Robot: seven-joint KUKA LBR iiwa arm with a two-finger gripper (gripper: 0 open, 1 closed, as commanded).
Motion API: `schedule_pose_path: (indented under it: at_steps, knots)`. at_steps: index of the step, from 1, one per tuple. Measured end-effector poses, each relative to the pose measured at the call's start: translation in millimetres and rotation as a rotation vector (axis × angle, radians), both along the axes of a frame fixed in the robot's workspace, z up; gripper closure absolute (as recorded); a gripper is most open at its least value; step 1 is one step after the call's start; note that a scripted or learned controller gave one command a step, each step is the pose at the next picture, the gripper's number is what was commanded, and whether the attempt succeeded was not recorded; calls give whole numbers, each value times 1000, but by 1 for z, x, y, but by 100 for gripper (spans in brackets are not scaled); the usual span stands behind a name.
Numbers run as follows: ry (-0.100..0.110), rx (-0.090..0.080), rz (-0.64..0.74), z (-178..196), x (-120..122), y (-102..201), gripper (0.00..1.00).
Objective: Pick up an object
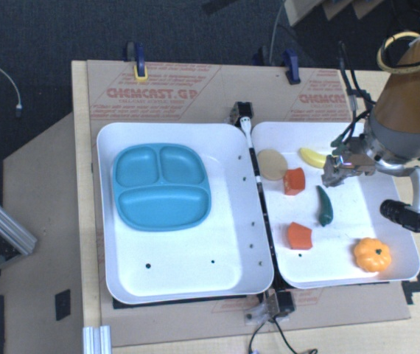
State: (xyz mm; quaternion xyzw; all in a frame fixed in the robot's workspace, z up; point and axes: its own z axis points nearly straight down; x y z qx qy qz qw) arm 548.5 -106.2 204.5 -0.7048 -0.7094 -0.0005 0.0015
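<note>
Reaching in from the right, the arm [409,102] held its gripper [337,169] low over the right bin [394,275]; whether the fingers were spread or pressed together could not be told. A yellow banana [312,156] lay just left of the fingers, with a tan round piece [272,164] and a red block [294,181] farther left. A dark green pepper [325,206] lay just below the fingers, a second red block [299,236] lower left, and an orange pumpkin [372,254] well below. The left bin [121,279], far left, held a blue divided plate [162,186].
</note>
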Motion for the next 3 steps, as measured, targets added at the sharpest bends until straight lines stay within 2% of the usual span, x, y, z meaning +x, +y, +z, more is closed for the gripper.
schedule_pose_path:
  at_steps: [2, 3]
  knots:
    - [-3, -1, 0, -7, 27, 111, 100]
    - [-5, 0, 1, 15, 42, 169, 100]
